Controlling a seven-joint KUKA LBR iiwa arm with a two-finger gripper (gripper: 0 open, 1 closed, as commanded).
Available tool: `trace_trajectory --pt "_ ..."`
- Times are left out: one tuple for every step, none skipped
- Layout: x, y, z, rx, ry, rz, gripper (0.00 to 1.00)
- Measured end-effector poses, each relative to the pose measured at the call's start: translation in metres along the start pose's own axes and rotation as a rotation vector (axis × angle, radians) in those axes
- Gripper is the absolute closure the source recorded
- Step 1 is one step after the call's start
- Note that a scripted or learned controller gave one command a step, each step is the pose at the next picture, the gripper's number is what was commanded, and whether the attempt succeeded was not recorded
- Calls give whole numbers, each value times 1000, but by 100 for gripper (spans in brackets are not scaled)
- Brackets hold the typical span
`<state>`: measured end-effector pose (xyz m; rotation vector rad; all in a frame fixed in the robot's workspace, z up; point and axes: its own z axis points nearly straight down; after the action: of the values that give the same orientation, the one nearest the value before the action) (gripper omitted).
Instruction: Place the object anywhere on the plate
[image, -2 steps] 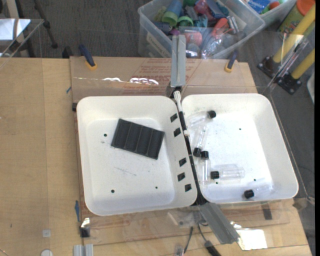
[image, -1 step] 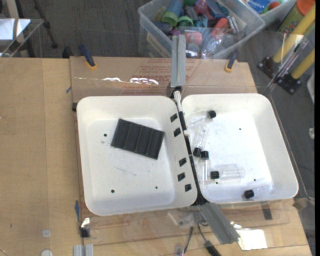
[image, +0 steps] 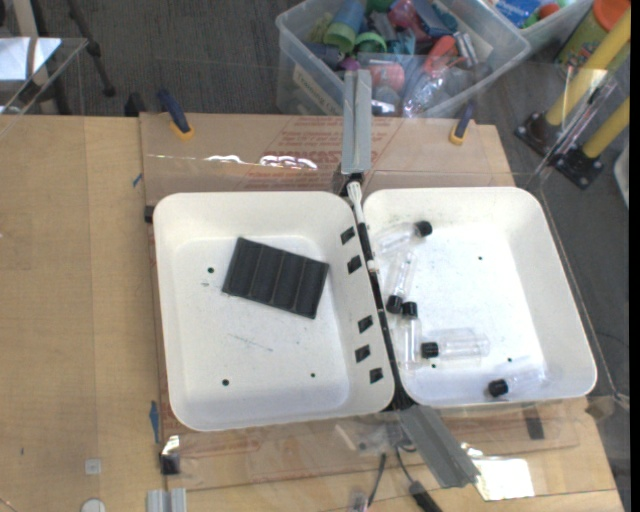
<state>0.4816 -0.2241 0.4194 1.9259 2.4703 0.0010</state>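
Vials (image: 455, 347) lay scattered in the right bin (image: 560, 300), well apart from the dark plate (image: 275, 277) in the left bin (image: 190, 380). Pickup was pending; you needed to grasp one first. Tool state could not be told.

Two bins side by side on the worktop (image: 70, 300)

The left bin (image: 180, 390) holds a ridged plate (image: 275, 277) toward its back; the right bin (image: 560, 290) holds several vials (image: 455, 347) scattered along its left and front. A tub of items (image: 400, 45) sits behind both.
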Motion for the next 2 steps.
trace_trajectory --pt "0 0 0 0 0 0 0" --pt "-1 1 -11 -4 -5 0 100"
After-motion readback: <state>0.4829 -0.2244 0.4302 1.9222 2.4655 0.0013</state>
